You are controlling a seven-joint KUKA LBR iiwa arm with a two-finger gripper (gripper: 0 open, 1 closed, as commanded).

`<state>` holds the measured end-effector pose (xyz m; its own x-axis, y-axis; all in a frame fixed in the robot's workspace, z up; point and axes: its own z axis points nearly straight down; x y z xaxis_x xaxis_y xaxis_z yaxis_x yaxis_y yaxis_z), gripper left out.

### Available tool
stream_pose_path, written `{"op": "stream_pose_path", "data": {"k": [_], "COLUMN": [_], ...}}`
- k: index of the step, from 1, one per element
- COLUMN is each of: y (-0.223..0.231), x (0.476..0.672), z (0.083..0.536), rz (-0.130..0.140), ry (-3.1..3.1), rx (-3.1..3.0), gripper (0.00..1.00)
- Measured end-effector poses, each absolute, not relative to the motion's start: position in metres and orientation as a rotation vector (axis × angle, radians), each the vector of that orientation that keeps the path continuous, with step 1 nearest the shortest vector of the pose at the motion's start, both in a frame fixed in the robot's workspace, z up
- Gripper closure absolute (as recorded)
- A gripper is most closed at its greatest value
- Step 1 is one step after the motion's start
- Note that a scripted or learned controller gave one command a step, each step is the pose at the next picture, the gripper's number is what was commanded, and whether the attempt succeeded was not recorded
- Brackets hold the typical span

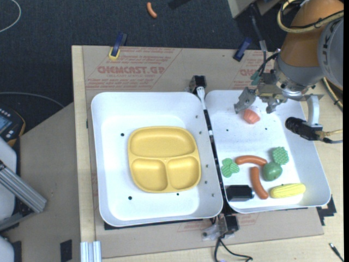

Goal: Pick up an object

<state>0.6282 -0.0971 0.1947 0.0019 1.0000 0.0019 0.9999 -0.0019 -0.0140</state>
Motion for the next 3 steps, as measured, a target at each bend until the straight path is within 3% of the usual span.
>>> {"op": "stream_pose_path", "data": {"k": [1, 3], "y": [-0.097, -0.093], "x": [0.631, 0.623], "z": [0.203, 0.099], "rz": [0.000, 0.007], "ry": [-2.222, -2.216], "rx": [-2.221, -2.217], "gripper": [0.00, 0.00]}}
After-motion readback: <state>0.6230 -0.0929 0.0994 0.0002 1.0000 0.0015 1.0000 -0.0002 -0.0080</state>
